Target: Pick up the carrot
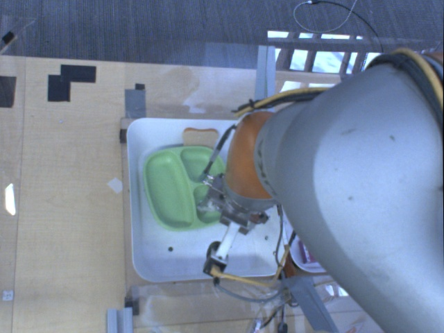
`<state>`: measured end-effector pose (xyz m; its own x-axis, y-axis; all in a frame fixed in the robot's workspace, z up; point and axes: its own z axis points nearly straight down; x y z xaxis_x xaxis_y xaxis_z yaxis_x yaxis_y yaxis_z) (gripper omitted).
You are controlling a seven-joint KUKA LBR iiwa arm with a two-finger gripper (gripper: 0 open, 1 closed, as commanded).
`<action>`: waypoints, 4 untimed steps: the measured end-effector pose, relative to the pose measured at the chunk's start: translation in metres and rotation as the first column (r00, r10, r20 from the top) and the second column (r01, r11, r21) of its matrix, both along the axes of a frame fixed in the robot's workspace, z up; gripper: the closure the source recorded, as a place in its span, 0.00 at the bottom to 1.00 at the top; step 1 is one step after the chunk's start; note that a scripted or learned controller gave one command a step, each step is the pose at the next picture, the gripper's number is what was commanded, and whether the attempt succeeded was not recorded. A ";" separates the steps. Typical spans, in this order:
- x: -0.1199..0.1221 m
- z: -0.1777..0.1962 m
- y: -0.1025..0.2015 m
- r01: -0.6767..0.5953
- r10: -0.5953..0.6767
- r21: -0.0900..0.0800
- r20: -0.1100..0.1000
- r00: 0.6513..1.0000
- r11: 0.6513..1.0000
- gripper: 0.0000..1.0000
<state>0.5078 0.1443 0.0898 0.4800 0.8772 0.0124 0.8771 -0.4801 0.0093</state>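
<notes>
My gripper (208, 200) reaches down into the left white bin (159, 255), over the right-hand compartment of a green divided plate (166, 186). The orange band of the wrist (243, 158) and the big grey arm (361, 186) cover the right part of this bin and whatever lies under the gripper. A tan, toast-like slice (200, 136) lies at the bin's far edge, just behind the plate.
The right bin (305, 259) is almost wholly hidden under the arm; a bit of its white rim with something pink-red shows at the lower right. Wooden bench top spreads to the left (62, 186), with black marks near its far edge (69, 80).
</notes>
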 end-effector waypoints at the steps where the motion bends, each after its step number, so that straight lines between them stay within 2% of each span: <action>1: 0.004 0.009 -0.001 0.002 -0.002 0.001 0.006 1.000 1.000 1.00; 2: -0.020 0.091 -0.070 -0.142 0.142 -0.008 -0.016 0.990 0.990 1.00; 3: -0.020 0.091 -0.070 -0.142 0.142 -0.008 -0.016 0.990 0.990 0.00; 4: 0.067 0.091 -0.118 -0.025 0.025 -0.008 -0.015 1.000 1.000 0.00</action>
